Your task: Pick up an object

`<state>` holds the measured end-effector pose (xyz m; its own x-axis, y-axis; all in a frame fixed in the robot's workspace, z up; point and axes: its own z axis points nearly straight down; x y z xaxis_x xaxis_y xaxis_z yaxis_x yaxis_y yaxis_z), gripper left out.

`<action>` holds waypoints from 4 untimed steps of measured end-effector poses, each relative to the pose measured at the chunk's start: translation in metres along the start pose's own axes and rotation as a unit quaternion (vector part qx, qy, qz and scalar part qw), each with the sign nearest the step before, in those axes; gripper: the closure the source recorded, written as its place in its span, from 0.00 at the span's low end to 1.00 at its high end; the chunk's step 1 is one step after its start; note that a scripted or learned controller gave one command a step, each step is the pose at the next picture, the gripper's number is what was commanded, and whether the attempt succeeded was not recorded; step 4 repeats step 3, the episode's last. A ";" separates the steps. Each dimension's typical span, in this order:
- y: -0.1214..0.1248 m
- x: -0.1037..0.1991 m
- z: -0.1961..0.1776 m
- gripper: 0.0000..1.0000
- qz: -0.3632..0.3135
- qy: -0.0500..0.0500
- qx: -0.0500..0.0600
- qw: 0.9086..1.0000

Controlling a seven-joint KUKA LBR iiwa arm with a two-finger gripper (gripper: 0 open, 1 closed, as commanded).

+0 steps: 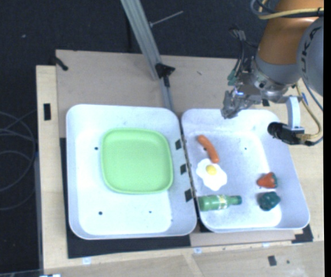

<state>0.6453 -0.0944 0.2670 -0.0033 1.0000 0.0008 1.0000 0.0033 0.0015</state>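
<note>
Here the gripper (232, 109) hangs over the far edge of the right bin (243, 224), under the grey arm (283, 45) with its orange band. It carries nothing that can be seen; how far it stands open cannot be told, since the tip is small and dark against the bin rim.

The things to pick all lie in the right bin. A sausage (208, 148) lies left of the bin's middle, and a fried egg (211, 175) sits just nearer than it. A green bottle (219, 201) lies on its side close to the near edge. Over by the right wall are a red-orange piece (267, 180) and a dark green piece (268, 200), close together. The left bin (81, 212) holds a green plate (136, 160).

By the look of it, the approach is the step in hand, with nothing yet grasped. The next move calls for choosing one thing, most likely the sausage as the closest, moving above it and coming down squarely.
</note>
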 end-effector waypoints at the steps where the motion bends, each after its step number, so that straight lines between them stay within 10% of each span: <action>1: -0.008 0.052 -0.005 1.00 0.000 0.000 0.000 1.000; 4: -0.034 0.141 0.017 1.00 0.000 0.000 0.001 1.000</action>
